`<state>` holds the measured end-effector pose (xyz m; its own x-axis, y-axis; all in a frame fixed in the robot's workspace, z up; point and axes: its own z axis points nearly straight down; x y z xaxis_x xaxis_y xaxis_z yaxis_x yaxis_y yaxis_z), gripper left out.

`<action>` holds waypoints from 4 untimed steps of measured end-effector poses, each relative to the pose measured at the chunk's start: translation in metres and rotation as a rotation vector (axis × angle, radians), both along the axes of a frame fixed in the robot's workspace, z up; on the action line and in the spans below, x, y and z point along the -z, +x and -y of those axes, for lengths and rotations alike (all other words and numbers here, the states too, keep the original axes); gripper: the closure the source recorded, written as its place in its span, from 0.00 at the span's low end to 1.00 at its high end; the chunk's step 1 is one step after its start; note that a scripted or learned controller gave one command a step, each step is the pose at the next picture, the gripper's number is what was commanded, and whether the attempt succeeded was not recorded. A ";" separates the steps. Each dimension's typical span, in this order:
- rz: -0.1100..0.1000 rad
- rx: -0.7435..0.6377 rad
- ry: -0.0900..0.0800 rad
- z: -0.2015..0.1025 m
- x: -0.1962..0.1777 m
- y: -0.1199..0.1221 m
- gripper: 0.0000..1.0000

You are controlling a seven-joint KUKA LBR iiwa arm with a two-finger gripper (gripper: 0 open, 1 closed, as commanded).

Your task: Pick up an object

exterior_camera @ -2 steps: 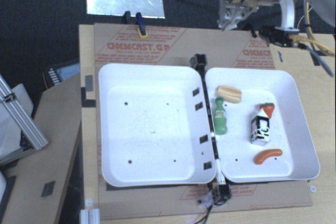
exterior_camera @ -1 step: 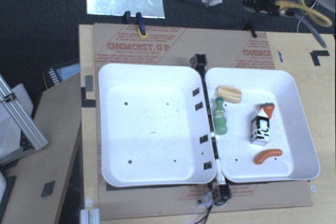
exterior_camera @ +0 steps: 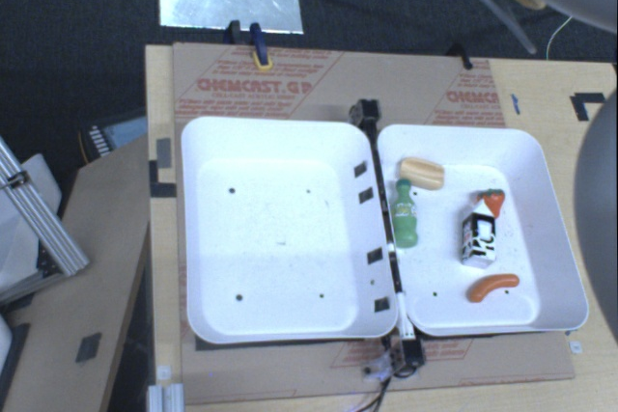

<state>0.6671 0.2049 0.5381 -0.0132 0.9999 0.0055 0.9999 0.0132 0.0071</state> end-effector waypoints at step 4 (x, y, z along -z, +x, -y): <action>0.011 0.006 0.001 -0.031 0.013 -0.068 1.00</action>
